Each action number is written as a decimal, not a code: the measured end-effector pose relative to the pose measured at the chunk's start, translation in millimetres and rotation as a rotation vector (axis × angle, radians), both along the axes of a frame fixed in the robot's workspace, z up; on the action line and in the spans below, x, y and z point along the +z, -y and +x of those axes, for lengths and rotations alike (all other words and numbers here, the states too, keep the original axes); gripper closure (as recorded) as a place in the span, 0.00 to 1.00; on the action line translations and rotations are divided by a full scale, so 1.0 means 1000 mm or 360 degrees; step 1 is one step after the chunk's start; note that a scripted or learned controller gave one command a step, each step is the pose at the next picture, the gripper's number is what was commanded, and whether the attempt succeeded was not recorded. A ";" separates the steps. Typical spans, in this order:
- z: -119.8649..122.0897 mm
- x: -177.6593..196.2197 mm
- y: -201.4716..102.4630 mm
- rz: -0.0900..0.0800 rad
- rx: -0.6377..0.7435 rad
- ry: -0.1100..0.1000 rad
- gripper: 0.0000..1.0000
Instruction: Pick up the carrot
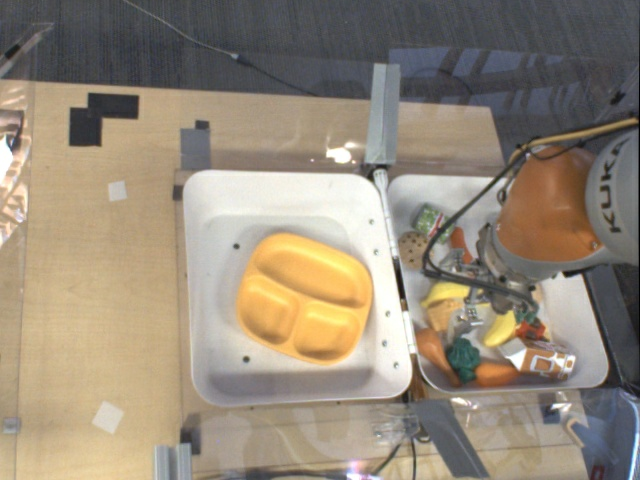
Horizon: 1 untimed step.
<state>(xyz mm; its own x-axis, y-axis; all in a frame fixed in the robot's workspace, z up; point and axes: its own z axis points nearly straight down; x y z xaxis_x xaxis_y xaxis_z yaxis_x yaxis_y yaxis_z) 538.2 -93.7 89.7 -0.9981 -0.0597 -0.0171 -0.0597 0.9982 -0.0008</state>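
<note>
Arm lowered over the right bin [590, 348]
The carrot [492, 374] is seen near the bin's front; whether the hand [480, 313] is open cannot be told

Brightness: even, fairly bright overhead light
Glare: a small white hotspot on the bench [343, 154] just above the left bin [205, 268]; faint reflections along the lower edge
Shadows: soft, short, under the yellow tray [303, 296] and inside the bin walls
Sharpness: moderate; small items in the right bin [590, 313] look soft and hard to separate
Distortion: slight slant, edges mildly skewed
</note>
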 end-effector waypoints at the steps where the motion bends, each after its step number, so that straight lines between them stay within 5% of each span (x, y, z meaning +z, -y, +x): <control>1: 0.003 0.012 -0.001 0.0000 0.0007 0.0012 1.00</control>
<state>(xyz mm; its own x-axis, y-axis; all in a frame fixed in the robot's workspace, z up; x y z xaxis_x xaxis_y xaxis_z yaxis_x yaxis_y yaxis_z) 541.1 -93.0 102.0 -0.9976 -0.0639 -0.0248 -0.0639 0.9980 -0.0015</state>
